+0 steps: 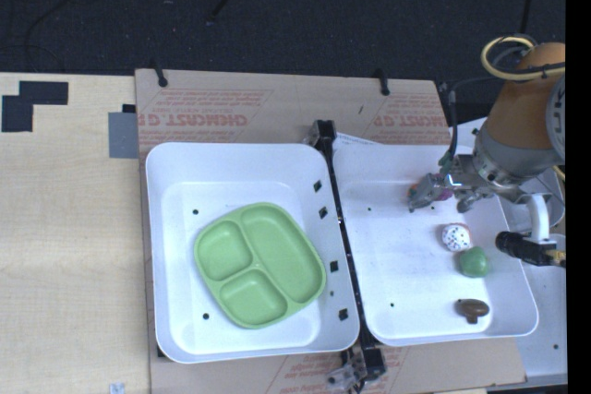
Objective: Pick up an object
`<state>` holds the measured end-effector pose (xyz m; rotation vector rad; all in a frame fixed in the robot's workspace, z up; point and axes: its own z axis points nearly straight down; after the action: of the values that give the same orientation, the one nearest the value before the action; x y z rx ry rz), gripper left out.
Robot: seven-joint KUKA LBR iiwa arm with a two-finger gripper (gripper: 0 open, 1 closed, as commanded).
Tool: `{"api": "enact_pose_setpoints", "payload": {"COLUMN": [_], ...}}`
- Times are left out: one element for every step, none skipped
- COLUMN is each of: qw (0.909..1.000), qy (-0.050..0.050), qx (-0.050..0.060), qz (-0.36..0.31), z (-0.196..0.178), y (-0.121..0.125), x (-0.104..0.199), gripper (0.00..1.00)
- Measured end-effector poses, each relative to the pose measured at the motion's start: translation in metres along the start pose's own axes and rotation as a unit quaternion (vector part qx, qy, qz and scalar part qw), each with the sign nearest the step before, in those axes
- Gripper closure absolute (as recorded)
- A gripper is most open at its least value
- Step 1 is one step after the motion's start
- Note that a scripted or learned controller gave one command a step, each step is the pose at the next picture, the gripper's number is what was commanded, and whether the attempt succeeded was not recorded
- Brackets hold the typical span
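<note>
My gripper [428, 195] hangs over the upper middle of the right bin [397, 300], reaching in from the right. A white ball with dark dots [455, 238] lies just below and to the right of it, apart from it. Beside that ball, lower right, sits a green ball [474, 263]. A small brown object [472, 310] rests near the bin's front right corner. Nothing shows between gripper and bin floor.
The left bin [175, 198] holds a green divided plate [259, 265] with three compartments. A black divider [337, 235] runs between the two bins. Cardboard [277, 111] lies under and behind them.
</note>
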<state>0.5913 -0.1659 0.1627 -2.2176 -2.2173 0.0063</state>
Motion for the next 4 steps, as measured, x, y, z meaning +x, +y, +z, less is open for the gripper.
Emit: {"api": "enact_pose_setpoints", "payload": {"qw": [1.0, 1.0, 1.0, 1.0], "qy": [0.0, 0.0, 0.0, -0.001], "qx": [0.0, -0.001, -0.002, -0.005], "qz": [-0.001, 0.0, 0.001, 0.0], "z": [0.045, 0.077, 0.065, 0.002], "y": [0.001, 0.001, 0.001, 0.003], "x": [0.007, 0.008, 0.007, 0.009], "gripper": [0.0, 0.0, 1.0, 1.0]}}
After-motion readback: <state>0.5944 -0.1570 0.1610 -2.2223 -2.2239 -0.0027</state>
